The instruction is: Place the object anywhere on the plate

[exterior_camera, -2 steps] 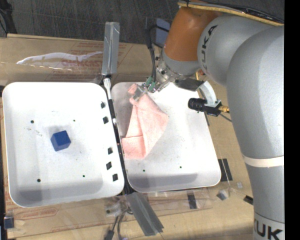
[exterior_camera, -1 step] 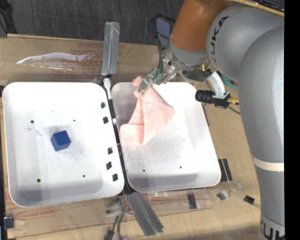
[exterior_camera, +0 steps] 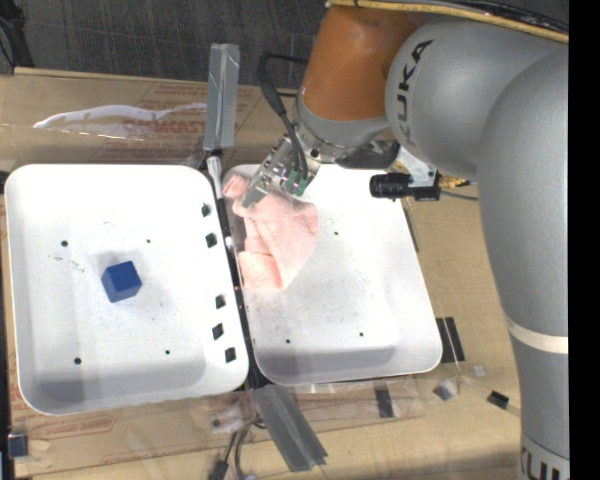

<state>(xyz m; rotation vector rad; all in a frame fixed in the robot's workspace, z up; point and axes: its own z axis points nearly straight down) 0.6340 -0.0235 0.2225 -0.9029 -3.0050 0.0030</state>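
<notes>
Against the left wall of the right bin point(exterior_camera: 420, 298) lay the pink cloth point(exterior_camera: 278, 240), soft, light and floppy. My gripper point(exterior_camera: 280, 183) sat at its upper edge; whether it was clenched I could not tell. I judged a bunched fold the best hold.

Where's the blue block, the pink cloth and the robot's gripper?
blue block point(exterior_camera: 121, 280), camera view, its top face, in the left bin.
pink cloth point(exterior_camera: 278, 240), camera view, middle of the folds, in the right bin.
gripper point(exterior_camera: 280, 181), camera view, its tip at the cloth's upper edge.
</notes>
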